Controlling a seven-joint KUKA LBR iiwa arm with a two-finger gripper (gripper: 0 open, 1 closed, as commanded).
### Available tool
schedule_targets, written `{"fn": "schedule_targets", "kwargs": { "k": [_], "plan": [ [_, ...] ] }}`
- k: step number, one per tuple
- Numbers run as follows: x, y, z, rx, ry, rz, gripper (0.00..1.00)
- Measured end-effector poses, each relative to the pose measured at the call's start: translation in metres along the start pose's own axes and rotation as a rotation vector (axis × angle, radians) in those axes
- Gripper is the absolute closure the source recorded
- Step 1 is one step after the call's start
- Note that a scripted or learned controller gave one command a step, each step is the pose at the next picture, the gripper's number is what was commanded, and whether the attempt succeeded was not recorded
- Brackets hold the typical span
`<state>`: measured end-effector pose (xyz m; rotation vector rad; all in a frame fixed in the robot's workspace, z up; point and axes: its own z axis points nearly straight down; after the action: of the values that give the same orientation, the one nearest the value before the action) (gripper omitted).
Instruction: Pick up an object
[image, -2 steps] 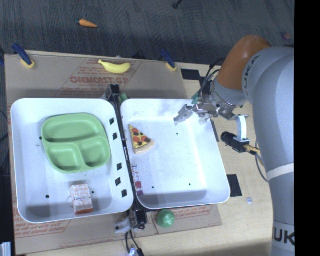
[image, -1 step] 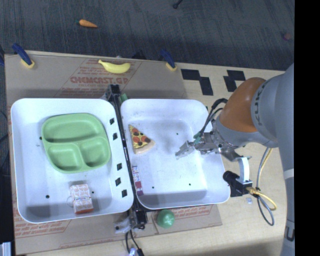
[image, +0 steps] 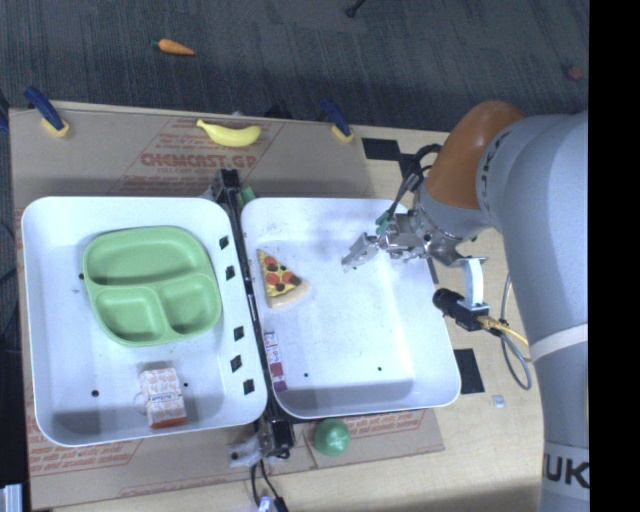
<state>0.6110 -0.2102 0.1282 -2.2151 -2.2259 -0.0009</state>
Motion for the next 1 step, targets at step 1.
{"fn": "schedule_targets", "kwargs": {
  "k": [1],
  "plan": [
    [-0.0005, 0.0459, 0.0031, 0.000, 0.000, 0.000, 0.00]
  ]
}}
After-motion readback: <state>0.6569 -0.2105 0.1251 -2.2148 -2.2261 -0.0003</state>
